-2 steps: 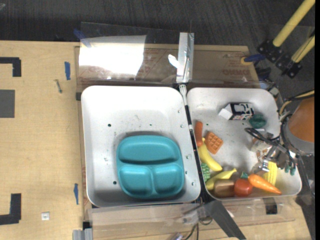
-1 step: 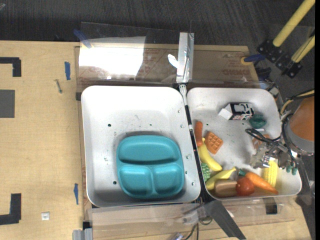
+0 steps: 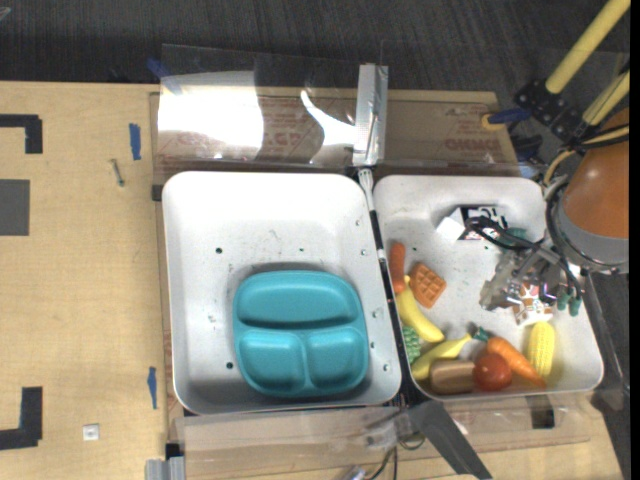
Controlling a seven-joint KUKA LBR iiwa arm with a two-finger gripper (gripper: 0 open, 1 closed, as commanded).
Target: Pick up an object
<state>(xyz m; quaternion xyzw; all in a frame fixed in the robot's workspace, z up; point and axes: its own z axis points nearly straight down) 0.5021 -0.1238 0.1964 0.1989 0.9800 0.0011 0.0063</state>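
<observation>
Bench: a tan wooden bench top with black corner marks, dark carpet beyond its far edge, and a clear plastic sheet lying behind the bins.
Left bin: the shallow white left bin holds a teal plastic tray with three compartments, set toward 6 o'clock.
Right bin: the shallow white right bin holds toy food crowded toward 6 o'clock.
Contents: a yellow plastic banana, its long axis running from 11 to 5 o'clock; an orange waffle square; a red-orange sausage at the bin's 9 o'clock wall; a yellow corn cob standing 12 to 6; an orange carrot; a red tomato; a brown bread roll.
Arm: the grey arm with its orange band reaches in from 3 o'clock.
Gripper: the two-finger gripper hangs above the right bin just beside the corn cob; whether it is clenched or released cannot be told.
</observation>
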